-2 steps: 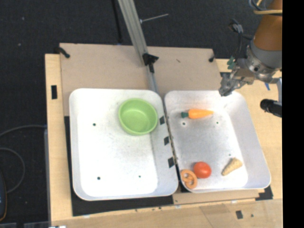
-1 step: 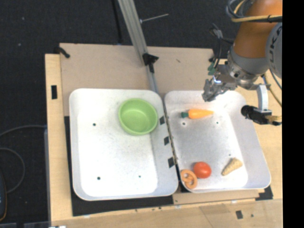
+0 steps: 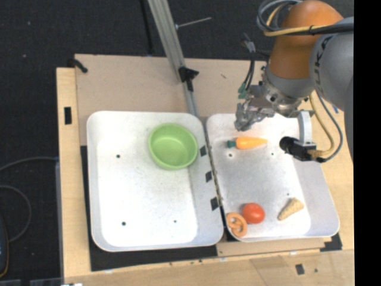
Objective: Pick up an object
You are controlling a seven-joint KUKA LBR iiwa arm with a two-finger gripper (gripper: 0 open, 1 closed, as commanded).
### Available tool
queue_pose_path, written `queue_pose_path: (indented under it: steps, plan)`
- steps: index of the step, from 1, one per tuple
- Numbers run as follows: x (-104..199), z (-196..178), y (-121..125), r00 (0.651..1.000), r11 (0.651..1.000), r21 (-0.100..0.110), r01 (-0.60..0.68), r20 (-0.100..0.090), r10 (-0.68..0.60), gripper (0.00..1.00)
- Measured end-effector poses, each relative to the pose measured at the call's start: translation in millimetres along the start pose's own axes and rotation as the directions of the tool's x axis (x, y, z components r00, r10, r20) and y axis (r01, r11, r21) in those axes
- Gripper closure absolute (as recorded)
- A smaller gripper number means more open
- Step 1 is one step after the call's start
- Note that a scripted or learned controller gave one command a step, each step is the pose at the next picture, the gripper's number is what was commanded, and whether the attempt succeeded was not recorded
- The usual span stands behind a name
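Carrot (image 3: 250,142) is the toy nearest the claw (image 3: 244,121), lying flat on its side in the right bin (image 3: 268,171), just under the claw and a little toward the arm's side. I cannot tell whether the claw is wide or narrow, because it points down and blurs against the white floor, and I see nothing held in it. The carrot looks like a small plastic play food, so I think it is light and hard, and it will not squash. Its skin looks smooth and shiny, so it may slip. It is also round, so it might roll away if the claw bumps one side first. The best place to hold it, I think, is across the fat orange middle, with the claw squeezing the two long sides, not the thin tip or the little green end. Far from the claw, at the near end of the same bin, sit a red tomato (image 3: 253,213), a small pretzel-like ring (image 3: 236,224) touching it, and a tan wedge (image 3: 291,208) a bit apart. Off to the claw's other side, in the left bin (image 3: 119,207), a green bowl (image 3: 172,146) stands alone. Both bins rest on the tabletop (image 3: 131,82).
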State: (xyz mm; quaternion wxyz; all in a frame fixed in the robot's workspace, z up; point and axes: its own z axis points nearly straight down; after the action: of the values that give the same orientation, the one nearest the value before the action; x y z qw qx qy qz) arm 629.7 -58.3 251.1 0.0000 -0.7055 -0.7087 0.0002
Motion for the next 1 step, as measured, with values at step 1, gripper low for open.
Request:
queue_pose_path:
  steps: [1]
  plan:
    - [48.9, 12.3, -3.5, 1.000, 1.000, 0.000, -0.002, 0.000, 0.002, 1.00]
